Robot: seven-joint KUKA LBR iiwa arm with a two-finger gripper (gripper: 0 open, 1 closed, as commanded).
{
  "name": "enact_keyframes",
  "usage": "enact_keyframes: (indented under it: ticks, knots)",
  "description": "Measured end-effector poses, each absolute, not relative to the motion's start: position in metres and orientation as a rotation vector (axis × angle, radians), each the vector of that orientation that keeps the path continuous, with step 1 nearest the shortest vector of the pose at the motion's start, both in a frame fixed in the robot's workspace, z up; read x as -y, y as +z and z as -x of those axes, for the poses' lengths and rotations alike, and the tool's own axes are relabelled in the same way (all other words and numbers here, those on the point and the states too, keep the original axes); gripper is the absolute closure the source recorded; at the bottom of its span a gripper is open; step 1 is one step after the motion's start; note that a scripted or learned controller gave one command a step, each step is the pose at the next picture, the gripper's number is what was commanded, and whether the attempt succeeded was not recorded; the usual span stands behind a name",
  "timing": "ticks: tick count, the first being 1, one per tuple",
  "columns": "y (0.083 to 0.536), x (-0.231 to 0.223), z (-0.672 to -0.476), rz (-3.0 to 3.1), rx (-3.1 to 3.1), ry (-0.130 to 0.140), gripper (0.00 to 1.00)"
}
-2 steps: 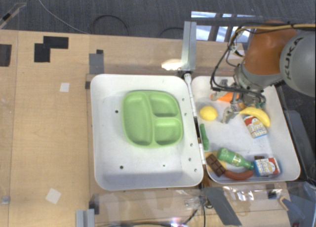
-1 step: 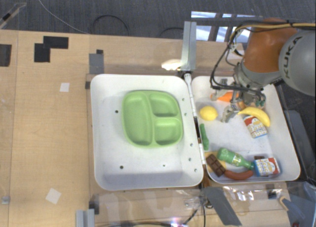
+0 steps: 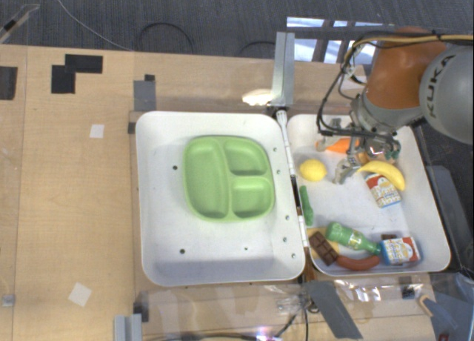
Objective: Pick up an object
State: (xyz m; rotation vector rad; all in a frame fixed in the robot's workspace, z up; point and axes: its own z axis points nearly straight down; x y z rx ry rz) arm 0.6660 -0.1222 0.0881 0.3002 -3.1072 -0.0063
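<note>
My gripper (image 3: 355, 164) hangs low over the upper part of the right bin (image 3: 437, 237), under the grey arm with its orange band (image 3: 396, 73). It looks open, with nothing held between its fingers. One grey finger (image 3: 344, 172) points down between a yellow lemon (image 3: 314, 170) on its left and a banana (image 3: 386, 173) on its right. The banana's left end lies close by the gripper. An orange carrot-like piece (image 3: 338, 146) lies just behind it, partly hidden by the wrist.
The right bin also holds a small labelled can (image 3: 385, 193), a green bottle (image 3: 352, 239), a brown chocolate bar (image 3: 321, 247), a red sausage (image 3: 358, 263), a small carton (image 3: 401, 250) and a green stick (image 3: 305, 204). In the left bin (image 3: 159, 250) lies a green divided plate (image 3: 226, 178).
</note>
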Motion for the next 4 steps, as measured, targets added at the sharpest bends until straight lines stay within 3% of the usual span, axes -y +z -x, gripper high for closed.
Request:
enact_keyframes:
  ticks: [2,3,4]
  knots:
    - [0.089,0.095,-0.665,0.208,3.113,0.019,0.0]
    - [0.124,0.181,-0.654,0.177,3.15,0.007,0.0]
    - [0.088,0.174,-0.649,-0.002,3.154,0.002,0.0]
